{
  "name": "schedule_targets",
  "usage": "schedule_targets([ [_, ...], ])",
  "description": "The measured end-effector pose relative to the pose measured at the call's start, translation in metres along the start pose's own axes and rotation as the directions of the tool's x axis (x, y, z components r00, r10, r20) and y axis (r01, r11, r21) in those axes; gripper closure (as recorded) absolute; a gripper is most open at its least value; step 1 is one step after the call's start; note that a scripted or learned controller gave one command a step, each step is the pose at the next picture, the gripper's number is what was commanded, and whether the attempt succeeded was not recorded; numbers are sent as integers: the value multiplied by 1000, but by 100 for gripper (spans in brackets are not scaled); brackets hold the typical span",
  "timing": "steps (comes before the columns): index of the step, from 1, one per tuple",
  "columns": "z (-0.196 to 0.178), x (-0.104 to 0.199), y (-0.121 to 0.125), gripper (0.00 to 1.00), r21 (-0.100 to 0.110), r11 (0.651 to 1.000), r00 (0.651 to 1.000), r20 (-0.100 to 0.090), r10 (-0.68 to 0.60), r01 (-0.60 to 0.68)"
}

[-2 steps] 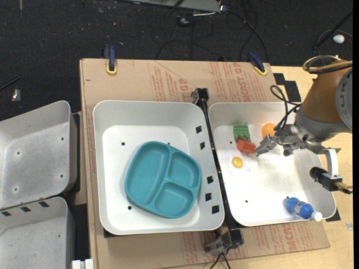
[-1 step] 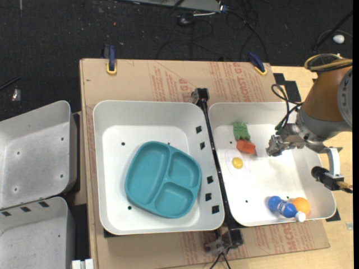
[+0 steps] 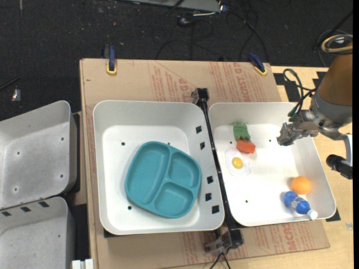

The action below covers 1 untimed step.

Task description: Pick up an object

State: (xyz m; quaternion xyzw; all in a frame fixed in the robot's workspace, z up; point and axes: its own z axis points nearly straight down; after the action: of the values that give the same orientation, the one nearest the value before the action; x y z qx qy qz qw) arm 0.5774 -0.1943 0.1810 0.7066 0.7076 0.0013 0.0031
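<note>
The right bin (image 3: 263, 114) holds a green toy (image 3: 240, 130), a red-orange piece (image 3: 245, 147) just below it, a fried egg toy (image 3: 238, 163), an orange ball (image 3: 301, 185) and a blue bottle (image 3: 296, 203) at the front right. My gripper (image 3: 285, 137) hangs over the bin's right part, above and right of the red-orange piece and apart from every object. Nothing sits between its tips.
The left bin (image 3: 112, 122) holds a teal divided plate (image 3: 163, 179). A black divider (image 3: 208, 144) runs between the bins. Both bins sit on a cardboard sheet (image 3: 157, 83) clamped at the back. White panels (image 3: 33, 144) lie at the far left.
</note>
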Motion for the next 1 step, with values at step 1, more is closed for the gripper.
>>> schedule_targets([
  [1,-55,1,12,100,-1,1000,1000,0,-2,2],
])
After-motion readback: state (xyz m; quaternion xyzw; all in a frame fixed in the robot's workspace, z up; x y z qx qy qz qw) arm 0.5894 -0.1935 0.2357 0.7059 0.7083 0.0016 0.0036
